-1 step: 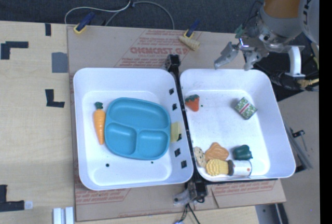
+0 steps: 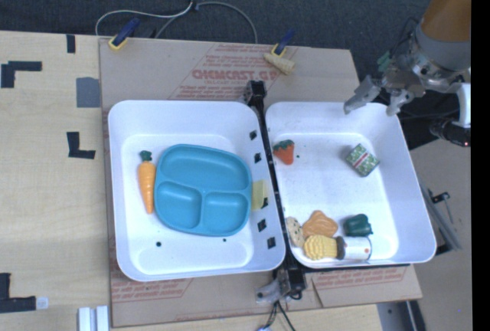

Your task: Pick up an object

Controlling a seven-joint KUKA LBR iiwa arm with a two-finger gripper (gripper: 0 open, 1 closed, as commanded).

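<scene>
Two spread, unladen jaws above right bin (image 2: 398, 138); cardboard (image 2: 222, 77) lettering red, unreadable.

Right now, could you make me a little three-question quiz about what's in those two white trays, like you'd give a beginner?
1. True or false: the carrot lies in the same bin as the blue plate.
2. Which item lies nearest the gripper?
A. the green box
B. the corn cob
C. the carrot
3. Fill in: the strawberry lies in the ___ bin, close to the divider between the bins.

Key:
1. True. Both are in the left bin, the carrot beside the plate's left edge.
2. A. The gripper sits over the far rim of the right bin.
3. Right.
</scene>
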